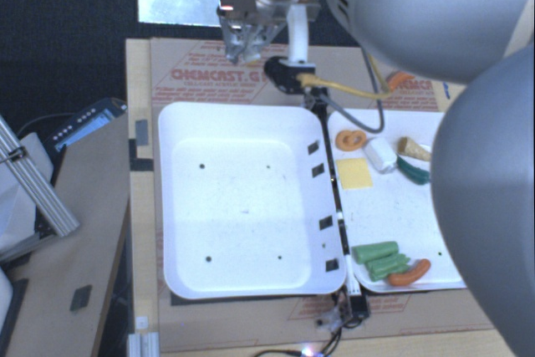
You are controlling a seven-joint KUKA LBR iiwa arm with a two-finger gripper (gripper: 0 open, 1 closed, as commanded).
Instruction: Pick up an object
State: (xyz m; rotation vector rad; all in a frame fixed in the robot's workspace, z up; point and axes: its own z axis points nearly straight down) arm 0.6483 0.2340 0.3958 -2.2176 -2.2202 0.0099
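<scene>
Pretzel [351,140], cheese [354,173] in right bin [418,205].

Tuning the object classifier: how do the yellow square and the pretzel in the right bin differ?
The yellow square is flat, solid and pale yellow; the pretzel is orange-brown and looped with holes. The yellow square is the larger, and it lies nearer the camera, with the pretzel just beyond it. Both rest on the right bin floor close to its left wall.
</scene>
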